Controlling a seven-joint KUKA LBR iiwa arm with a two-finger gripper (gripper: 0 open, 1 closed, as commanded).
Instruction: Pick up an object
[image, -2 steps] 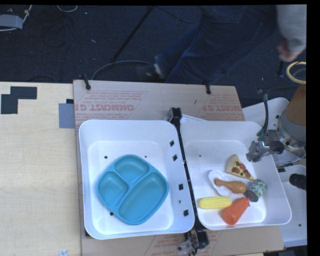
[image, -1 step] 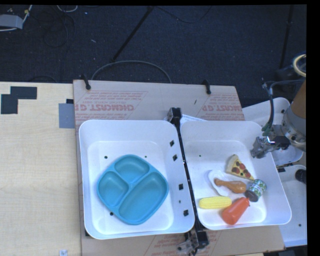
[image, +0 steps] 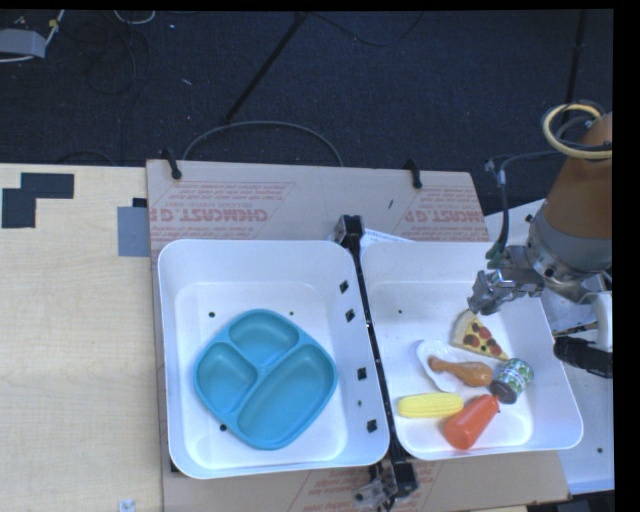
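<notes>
Pincer (image: 487, 297) just above pizza slice (image: 479, 339) in right bin (image: 560, 425); can't tell its opening or grip. Drumstick (image: 463, 371), corn (image: 429, 405), bottle (image: 470, 421) below pizza slice.

Looks like a robotics lab, probably: loose cables (image: 262, 128) on dark carpet behind two white bins (image: 172, 300), taped-down cardboard (image: 300, 205).

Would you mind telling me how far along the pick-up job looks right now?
Nothing looks picked yet. The claw hangs above the right bin, near the pizza slice. The chicken drumstick, corn cob, orange bottle and small can all lie in the bin. Grasping and lifting remain.
</notes>
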